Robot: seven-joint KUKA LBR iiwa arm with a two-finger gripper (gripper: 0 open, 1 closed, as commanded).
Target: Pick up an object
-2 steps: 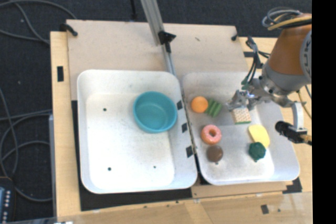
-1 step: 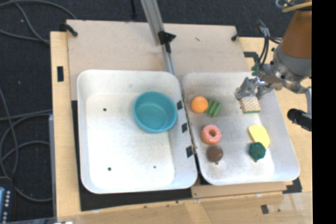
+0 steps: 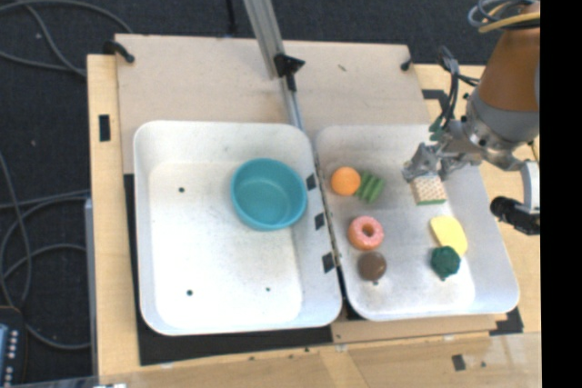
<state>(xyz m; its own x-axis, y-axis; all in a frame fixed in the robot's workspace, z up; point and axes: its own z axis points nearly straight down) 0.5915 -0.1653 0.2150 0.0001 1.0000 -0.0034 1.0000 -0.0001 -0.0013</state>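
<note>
Tan waffle (image 3: 428, 189) lies in right bin (image 3: 491, 286), far-right part | gripper (image 3: 426, 164) hangs just above its far edge, waffle just nearward | finger state: cannot tell | 5 other items lie left and nearer

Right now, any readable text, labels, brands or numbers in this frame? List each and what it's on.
None readable.
The toys in the right bin, namely the orange ball, pink donut and yellow piece, carry no print.
The teal bowl in the left bin is plain.
The checked pad under the end effector shows a grid pattern, no letters.
The arm shows no legible marking.
</note>
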